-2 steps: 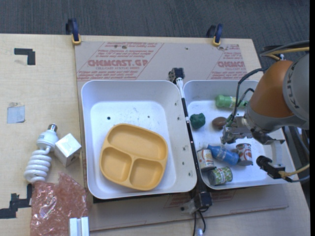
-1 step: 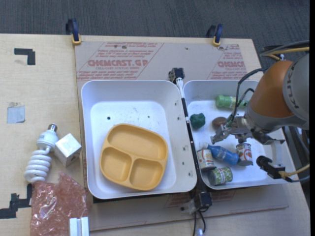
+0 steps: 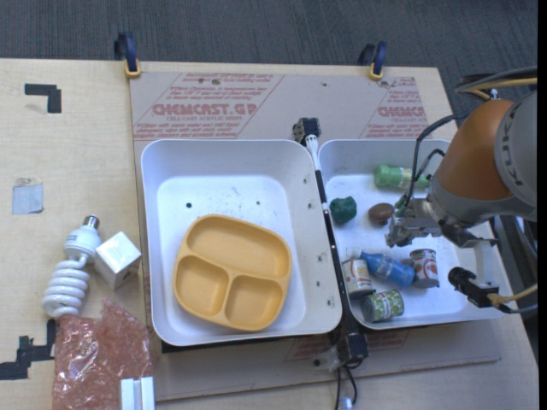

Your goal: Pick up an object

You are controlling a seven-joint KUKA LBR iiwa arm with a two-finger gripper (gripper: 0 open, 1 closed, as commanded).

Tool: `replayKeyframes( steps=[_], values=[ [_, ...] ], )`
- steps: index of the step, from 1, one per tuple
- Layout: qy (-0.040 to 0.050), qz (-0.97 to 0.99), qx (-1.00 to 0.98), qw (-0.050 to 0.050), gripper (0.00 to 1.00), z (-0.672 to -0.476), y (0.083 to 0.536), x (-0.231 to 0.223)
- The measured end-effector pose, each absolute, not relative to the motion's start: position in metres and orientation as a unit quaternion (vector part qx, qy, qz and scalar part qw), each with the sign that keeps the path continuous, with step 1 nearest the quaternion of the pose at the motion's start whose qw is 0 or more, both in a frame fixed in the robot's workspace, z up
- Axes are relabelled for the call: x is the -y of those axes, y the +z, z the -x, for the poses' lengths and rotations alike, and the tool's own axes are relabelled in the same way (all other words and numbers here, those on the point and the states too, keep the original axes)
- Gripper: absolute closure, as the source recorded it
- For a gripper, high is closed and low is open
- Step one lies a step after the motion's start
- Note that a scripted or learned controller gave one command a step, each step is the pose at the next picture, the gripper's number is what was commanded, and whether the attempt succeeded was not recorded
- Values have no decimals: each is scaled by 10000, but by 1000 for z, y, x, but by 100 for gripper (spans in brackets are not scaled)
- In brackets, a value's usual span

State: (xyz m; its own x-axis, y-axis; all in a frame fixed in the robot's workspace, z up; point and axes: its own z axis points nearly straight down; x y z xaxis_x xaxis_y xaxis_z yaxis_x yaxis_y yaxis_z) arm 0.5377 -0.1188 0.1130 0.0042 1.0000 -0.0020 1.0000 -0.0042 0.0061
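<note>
The end effector (image 3: 407, 229) hangs low inside the right bin (image 3: 359, 156), above the blue bottle (image 3: 389, 268) and small cans (image 3: 425, 266) lying on its floor (grip state cannot be told), so the pick appears not yet accomplished, nothing visibly lifted.

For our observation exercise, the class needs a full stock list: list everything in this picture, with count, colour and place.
Shallow white plastic bins: two, white, side by side on the bench.
Divided yellow plastic tray: one, yellow, in the left bin.
Pale green bottle: one, right bin, far side.
Dark green lump: one, right bin, near the divider.
Small brown round object: one, right bin.
Blue bottle: one, right bin.
Small labelled cans: three, right bin, near side.
Spiral white light bulb: one, left of the bins.
White cube: one, beside the bulb.
Crumpled pink plastic wrap: one, bottom left.
Blue clamps: two, board's far edge.
Grey and orange arm's gripper: one, over the right bin.
</note>
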Motion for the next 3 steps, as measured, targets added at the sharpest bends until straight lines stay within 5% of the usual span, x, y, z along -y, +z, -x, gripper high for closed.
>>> replayKeyframes(
  steps=[1,2,3],
  values=[
    [13,-7084,-7058,26,0,-538,113,119],
    [1,-7079,-7063,0,0,-490,92,92],
    [28,-7093,-7048,121,100,-495,104,96]
  ],
)
